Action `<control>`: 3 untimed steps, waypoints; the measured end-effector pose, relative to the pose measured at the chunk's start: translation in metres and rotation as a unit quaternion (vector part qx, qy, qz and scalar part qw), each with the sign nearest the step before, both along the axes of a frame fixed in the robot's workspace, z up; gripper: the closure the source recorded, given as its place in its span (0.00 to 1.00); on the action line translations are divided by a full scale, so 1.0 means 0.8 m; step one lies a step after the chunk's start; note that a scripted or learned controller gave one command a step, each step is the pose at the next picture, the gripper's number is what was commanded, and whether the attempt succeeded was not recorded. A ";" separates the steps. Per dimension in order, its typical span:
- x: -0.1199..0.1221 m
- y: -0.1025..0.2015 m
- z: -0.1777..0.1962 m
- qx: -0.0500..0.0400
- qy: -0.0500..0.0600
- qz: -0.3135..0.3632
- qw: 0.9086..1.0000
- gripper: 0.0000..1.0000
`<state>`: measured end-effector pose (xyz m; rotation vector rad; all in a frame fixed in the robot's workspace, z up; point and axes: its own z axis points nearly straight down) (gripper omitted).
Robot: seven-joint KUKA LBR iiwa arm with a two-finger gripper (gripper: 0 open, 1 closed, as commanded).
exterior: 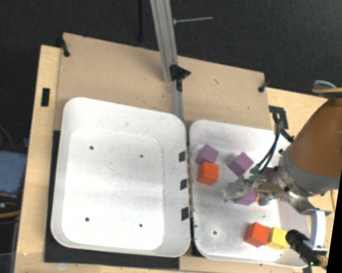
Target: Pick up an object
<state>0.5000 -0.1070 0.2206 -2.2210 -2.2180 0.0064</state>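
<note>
Gripper [239, 193] low in right bin [206, 238], beside purple block [248, 198] at its 3 o'clock; finger state impossible to tell. Orange block [208, 172] at its 10 o'clock.

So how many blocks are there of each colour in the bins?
Purple blocks: 3, at, and one by the gripper at
Orange blocks: 2, at and
Yellow blocks: 1, at
Total: 6, all in the right bin
</note>
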 end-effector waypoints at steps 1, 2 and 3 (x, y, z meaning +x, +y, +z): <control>-0.004 -0.006 -0.078 0.000 0.000 0.000 1.000 0.00; -0.006 -0.005 -0.132 0.000 0.000 0.000 1.000 0.00; -0.003 -0.004 -0.115 0.001 -0.005 -0.002 1.000 1.00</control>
